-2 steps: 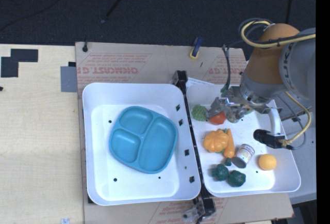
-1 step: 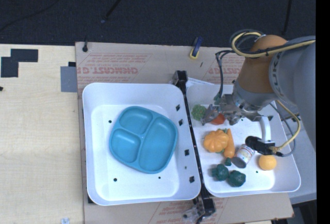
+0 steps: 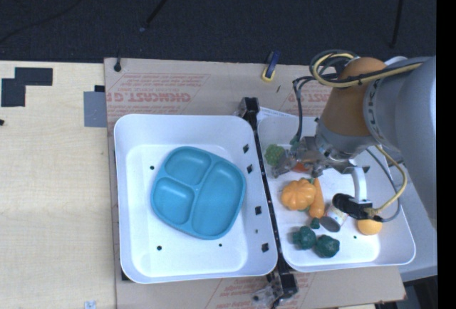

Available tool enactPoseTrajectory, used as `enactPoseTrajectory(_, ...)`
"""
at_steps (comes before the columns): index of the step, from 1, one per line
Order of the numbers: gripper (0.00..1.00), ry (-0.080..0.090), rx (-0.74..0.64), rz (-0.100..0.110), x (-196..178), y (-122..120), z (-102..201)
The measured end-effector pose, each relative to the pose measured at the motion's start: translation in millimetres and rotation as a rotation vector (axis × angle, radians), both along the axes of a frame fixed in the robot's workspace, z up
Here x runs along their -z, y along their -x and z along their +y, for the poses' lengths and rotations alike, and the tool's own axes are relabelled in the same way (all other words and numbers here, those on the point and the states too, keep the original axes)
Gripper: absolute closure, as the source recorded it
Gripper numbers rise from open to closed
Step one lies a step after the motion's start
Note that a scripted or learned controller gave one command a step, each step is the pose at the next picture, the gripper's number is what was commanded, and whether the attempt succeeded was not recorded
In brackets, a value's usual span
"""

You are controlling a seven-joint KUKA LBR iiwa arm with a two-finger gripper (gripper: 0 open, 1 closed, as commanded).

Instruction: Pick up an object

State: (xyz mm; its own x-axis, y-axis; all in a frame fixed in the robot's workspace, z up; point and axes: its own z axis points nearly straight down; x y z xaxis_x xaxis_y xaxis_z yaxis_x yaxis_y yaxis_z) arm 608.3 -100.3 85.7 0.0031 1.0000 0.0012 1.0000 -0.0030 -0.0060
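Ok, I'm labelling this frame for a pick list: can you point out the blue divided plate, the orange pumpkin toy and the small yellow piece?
blue divided plate (image 3: pixel 197 191): camera view, on the ridge between its compartments.
orange pumpkin toy (image 3: pixel 298 194): camera view, middle of its body.
small yellow piece (image 3: pixel 369 226): camera view, its top surface.

Single fixed camera, mounted above the bench, looking down at a slant. Far edge of the scene toward the top of the picture: dark floor with cables beyond the pale wooden benchtop (image 3: pixel 50 179). Near edge at the bottom. Moderate distance: both shallow white plastic bins fully within view, left bin (image 3: pixel 135 258) holding a blue three-compartment plate (image 3: pixel 197 191), right bin (image 3: pixel 388 247) holding small toy foods. Brown cardboard sheet (image 3: pixel 178 87) under the bins, visible along their far side. Grey arm with orange band (image 3: pixel 385 112) entering from the right, covering part of the right bin's far corner.
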Motion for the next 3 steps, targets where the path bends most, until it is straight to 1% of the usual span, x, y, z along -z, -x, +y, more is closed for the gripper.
enactPoseTrajectory(1,1.00,0.000,0.004,0.001,-11,0,-1)
enactPoseTrajectory(3,1.00,0.002,0.002,-0.009,-114,10,-18)
